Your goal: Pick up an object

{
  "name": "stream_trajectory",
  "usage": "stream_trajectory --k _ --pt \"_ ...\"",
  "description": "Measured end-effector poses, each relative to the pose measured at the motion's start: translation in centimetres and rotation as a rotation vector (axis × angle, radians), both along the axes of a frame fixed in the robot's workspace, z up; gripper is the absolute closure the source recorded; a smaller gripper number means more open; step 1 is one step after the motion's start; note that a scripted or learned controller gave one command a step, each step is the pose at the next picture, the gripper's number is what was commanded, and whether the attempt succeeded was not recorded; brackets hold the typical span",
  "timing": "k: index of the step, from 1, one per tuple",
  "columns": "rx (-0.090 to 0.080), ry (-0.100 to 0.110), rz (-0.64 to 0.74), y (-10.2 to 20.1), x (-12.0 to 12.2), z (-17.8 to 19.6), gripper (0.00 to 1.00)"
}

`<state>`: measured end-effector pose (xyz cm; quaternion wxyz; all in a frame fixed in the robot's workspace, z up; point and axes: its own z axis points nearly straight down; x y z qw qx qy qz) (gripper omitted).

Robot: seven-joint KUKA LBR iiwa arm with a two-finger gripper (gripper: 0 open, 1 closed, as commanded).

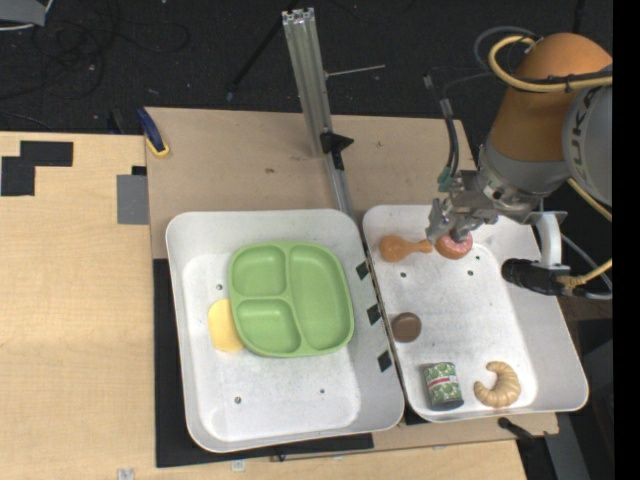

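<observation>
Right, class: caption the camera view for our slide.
Gripper low over a pink object in the right bin; green tray in the left bin.

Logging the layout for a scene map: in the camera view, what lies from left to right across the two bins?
yellow object → green divided plate → brown puck → green can → croissant

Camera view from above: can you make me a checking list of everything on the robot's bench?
Surface: two white bins, left bin and right bin, on a tan bench.
Job's things: orange spoon-shaped toy, pinkish round object, brown disc, green can, croissant.
Clutter: green divided plate, yellow object partly beneath it.
Grippers: tool over the pinkish object; grip unclear.
Cables: yellow hose.
Surroundings: metal post.
</observation>
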<state>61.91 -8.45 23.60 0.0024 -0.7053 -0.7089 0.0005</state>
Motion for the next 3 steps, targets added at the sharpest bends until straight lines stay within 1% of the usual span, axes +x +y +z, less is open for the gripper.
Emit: stream_trajectory --k 2,3 --pt "0.0 0.001 0.0 11.5 -1.5 0.9 1.0" --pt "-0.002 0.002 -0.001 17.3 -2.0 -0.7 1.0"
